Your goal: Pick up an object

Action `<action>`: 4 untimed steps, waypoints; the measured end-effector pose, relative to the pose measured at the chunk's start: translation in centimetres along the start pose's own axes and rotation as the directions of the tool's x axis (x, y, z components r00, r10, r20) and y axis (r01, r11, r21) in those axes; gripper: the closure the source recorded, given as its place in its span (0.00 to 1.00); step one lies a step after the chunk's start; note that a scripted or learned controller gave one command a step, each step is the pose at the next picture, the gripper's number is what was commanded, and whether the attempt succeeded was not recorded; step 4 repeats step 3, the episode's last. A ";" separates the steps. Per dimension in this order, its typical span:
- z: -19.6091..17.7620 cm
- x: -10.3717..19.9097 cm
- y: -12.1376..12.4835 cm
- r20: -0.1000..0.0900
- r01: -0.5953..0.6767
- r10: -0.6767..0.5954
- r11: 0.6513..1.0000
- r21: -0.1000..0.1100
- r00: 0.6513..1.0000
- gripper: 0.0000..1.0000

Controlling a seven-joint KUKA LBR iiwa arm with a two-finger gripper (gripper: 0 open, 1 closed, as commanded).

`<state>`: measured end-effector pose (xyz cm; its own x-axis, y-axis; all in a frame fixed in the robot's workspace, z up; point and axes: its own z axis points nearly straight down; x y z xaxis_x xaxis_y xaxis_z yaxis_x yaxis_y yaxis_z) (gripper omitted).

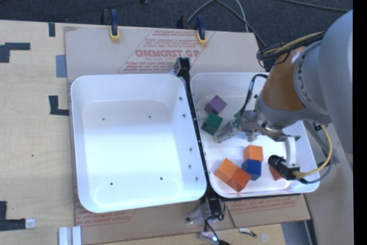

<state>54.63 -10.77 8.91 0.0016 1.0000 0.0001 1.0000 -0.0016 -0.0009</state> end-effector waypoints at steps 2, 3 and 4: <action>0.0 1.6 1.5 0.000 0.001 -0.001 1.000 0.000 1.000 0.00; 0.0 0.9 -3.8 0.000 0.000 0.000 1.000 0.000 1.000 0.00; 0.0 0.9 -3.8 0.000 0.000 0.000 1.000 0.000 1.000 0.00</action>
